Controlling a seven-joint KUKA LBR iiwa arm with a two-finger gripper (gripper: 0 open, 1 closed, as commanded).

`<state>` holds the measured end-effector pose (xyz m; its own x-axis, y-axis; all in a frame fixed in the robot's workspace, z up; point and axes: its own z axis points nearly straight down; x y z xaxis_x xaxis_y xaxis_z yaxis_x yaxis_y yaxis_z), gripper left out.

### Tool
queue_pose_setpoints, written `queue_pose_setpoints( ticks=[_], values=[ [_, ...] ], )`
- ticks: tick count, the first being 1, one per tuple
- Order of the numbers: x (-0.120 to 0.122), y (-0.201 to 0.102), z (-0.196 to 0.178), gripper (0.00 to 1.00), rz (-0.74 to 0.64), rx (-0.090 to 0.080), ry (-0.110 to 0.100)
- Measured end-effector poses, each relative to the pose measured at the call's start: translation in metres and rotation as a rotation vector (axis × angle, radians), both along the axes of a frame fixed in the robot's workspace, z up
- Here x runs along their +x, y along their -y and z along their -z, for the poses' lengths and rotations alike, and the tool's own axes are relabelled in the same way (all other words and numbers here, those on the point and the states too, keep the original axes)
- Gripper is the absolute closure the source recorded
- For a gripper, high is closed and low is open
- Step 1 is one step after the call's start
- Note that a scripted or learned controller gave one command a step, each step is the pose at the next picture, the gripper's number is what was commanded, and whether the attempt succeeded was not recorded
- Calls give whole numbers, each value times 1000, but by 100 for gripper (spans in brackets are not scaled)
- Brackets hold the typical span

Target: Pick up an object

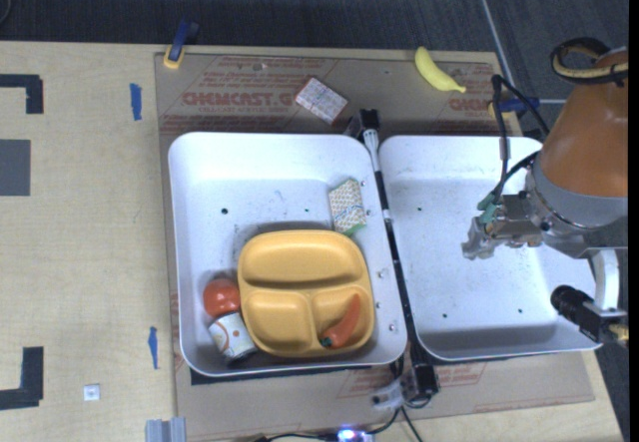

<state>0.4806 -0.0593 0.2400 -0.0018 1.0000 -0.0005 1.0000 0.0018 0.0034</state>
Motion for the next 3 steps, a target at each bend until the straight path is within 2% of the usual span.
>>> queue_pose_setpoints(
  ticks=[1,2,3],
  values=[
    [0,-26,19,100,1,2,-4],
    [-1,-31,26,100,2,2,-5],
    [-1,-18,38,100,3,1,-6]
  ],
)
